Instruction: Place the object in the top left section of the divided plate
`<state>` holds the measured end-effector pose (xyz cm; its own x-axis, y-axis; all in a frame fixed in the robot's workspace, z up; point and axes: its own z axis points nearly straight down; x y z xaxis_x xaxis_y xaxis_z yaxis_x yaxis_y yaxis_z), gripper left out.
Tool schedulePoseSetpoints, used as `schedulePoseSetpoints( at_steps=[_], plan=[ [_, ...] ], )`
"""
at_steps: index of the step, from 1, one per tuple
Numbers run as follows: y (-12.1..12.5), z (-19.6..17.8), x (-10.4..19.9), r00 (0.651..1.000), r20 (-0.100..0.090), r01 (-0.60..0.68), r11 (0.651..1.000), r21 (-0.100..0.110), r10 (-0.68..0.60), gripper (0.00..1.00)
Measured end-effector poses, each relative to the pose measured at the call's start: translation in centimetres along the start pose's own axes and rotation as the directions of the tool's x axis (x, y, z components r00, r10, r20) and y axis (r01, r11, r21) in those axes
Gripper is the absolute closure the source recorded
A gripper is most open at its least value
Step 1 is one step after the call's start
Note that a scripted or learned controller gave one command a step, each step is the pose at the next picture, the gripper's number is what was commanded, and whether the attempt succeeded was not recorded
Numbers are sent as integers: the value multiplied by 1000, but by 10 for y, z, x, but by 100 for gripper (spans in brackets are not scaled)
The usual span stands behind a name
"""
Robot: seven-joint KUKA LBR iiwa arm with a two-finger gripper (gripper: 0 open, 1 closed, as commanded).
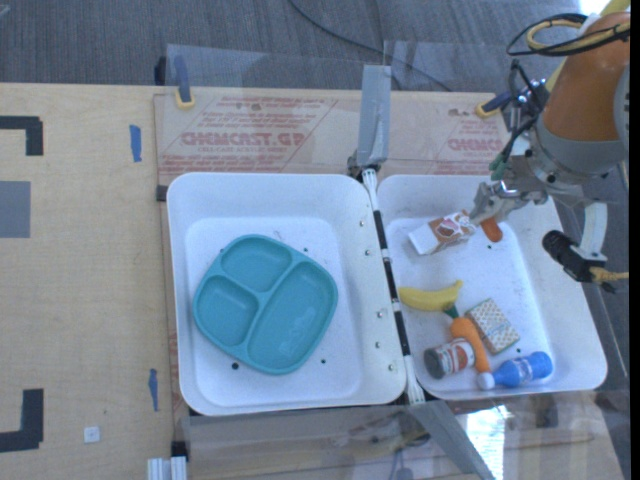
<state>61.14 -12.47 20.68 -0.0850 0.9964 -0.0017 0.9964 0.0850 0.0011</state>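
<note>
A teal divided plate [266, 304] lies in the left bin [200, 208], tilted, with nothing in its three sections. Its upper left section [256, 264] is bare. My gripper [487, 206] is low over the back of the right bin [560, 298], just right of a white and red packet [441, 234] and above a small orange piece [491, 231]. I see nothing held in it.
Further forward in the right bin lie a banana [432, 296], a carrot [468, 338], a patterned box [493, 325], a small jar [451, 358] and a blue bottle [521, 370]. The ridge between the two bins [388, 288] separates gripper and plate.
</note>
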Motion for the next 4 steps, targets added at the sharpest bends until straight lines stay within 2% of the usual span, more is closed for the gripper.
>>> schedulePoseSetpoints(
  at_steps=[1,2,3,4],
  plan=[
    [-50,-53,60,997,-2,77,997,1,-77,100],
    [-39,-59,136,991,-1,137,991,-2,-137,100],
    [-65,-36,172,979,-3,206,979,3,-206,100],
    [-90,-68,218,880,-1,476,880,-2,-476,100]
  ],
)
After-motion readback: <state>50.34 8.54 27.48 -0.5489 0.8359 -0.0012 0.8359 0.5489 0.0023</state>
